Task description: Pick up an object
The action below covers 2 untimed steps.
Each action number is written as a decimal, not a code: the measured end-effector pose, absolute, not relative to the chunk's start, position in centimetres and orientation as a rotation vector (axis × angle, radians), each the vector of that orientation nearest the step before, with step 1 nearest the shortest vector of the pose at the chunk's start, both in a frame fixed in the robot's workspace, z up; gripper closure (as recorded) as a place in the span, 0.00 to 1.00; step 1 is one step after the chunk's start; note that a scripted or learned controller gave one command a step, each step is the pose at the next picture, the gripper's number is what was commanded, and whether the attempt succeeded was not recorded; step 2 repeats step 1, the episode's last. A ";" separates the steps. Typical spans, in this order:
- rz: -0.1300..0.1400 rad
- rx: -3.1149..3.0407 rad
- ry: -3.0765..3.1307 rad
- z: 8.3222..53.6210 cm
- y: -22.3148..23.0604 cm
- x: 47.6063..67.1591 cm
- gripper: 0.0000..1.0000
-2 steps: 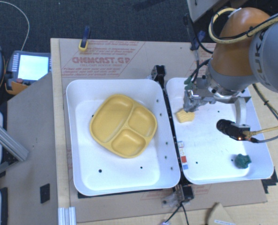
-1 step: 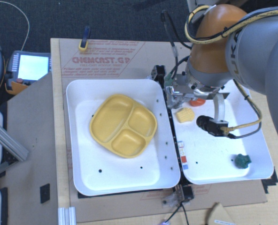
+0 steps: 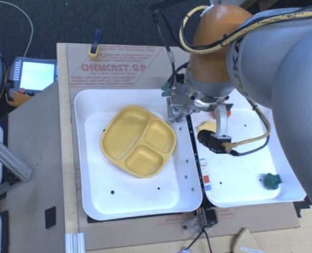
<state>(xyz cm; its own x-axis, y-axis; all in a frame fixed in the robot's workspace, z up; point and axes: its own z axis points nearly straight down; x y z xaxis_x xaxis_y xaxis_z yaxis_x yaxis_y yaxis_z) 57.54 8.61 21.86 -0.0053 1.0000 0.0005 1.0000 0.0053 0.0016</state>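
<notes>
Presently: gripper [image 3: 178, 111] above the yellow plate's [image 3: 139, 140] right edge, beside the bin wall [image 3: 190, 141]; grip state cannot be told. Risk: the plate's shallow rim slips free, or the bin wall blocks descent.

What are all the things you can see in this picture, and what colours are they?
Plate: one, yellow, three compartments, lying in the left bin.
Small object: one, dark green, near the front right corner of the right bin.
Yellow piece: one, in the right bin close to the divider, partly hidden by the arm; I cannot tell what it is.
Bins: two, white, side by side, left bin and right bin.
Board: one, brown with red lettering, under the bins.
Clamp: one, blue and yellow, on the board's far edge.
Screens: two, lit, far left of the bench.
Arm: one, grey with an orange band, reaching in from the right.
Gripper: one, over the divider between the bins.
</notes>
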 end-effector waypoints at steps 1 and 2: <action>0.001 2.219 2.223 21.9 8.4 57.5 0.00; 0.001 2.219 2.223 21.9 8.4 57.5 0.00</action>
